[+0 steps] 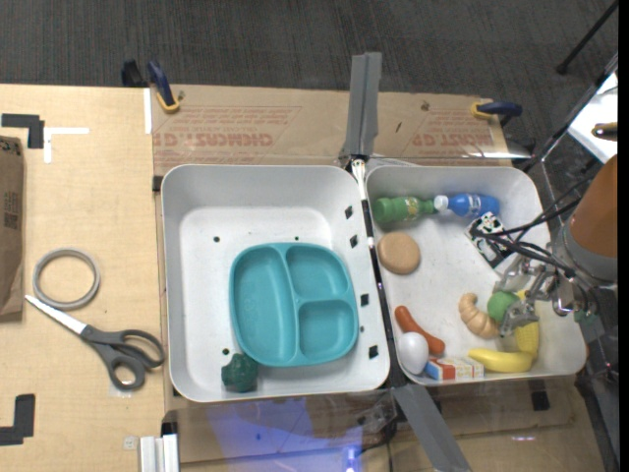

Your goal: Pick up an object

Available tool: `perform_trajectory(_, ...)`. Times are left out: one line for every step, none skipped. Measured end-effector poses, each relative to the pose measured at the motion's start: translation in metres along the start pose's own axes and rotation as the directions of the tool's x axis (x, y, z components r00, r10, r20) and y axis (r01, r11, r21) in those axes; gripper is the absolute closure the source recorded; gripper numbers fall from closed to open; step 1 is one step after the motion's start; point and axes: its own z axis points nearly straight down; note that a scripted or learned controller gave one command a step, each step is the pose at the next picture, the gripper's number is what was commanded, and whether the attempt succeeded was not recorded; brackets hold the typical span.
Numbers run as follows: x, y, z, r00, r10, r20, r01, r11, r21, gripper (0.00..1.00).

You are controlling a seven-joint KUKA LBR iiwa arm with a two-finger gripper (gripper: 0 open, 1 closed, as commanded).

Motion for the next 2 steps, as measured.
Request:
perform_trajectory(0.014,0.045,-0.134,0.997,0.082,-0.005,-0.082,0.997,-0.002,1.0)
perform_trajectory(0.045,0.096,0.003,0.997,-0.071,-0.008,0.071,0.997,-0.004,1.0)
